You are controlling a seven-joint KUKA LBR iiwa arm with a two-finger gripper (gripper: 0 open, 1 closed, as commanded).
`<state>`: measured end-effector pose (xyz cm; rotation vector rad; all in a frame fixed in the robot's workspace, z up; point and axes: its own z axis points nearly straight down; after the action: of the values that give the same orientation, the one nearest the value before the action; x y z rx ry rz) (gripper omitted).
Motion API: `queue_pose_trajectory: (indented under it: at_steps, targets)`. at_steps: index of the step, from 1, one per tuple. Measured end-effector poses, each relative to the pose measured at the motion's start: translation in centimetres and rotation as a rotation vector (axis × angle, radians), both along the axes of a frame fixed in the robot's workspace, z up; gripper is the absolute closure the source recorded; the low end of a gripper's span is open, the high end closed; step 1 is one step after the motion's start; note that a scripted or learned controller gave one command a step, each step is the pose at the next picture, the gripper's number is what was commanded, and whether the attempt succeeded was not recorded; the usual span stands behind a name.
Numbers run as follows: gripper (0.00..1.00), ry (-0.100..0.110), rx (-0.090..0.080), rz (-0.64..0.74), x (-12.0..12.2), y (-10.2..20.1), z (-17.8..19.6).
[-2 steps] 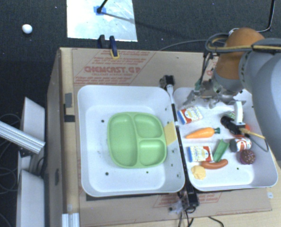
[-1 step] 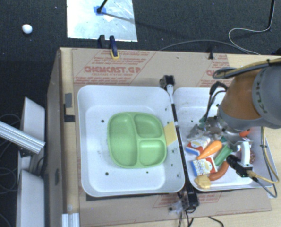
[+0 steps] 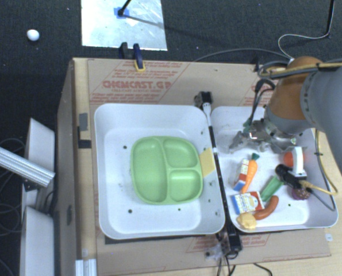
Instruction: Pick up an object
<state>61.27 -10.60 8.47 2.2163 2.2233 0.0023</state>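
Camera view: your gripper (image 3: 246,140) hangs over the right bin (image 3: 326,211), fingers spread, nothing between them. Toy carrot (image 3: 250,174) sits just beside it at 6 o'clock. Looks like the approach step; next you'd need to drop down and close on it.

A pale green divided plate (image 3: 165,170) lies in a white bin (image 3: 110,154); beside it, an orange carrot (image 3: 250,174) and red sausage (image 3: 266,209).

Grey arm (image 3: 329,96) — orange band (image 3: 287,94)
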Motion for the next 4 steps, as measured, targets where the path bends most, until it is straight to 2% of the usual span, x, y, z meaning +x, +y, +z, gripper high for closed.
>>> queue_pose_trajectory:
  at_steps: [1, 2, 3, 4]
  targets:
    - [0.0, 0.0, 0.0, 0.001, 5.5, -2.1, 0.0]
    - [0.0, 0.001, 0.0, -0.001, 0.6, -3.4, 0.0]
    - [0.0, 0.002, 0.001, -0.002, -4.3, -3.3, 0.0]
    - [1.0, -0.001, 0.0, -0.002, -4.2, -3.3, 1.0]
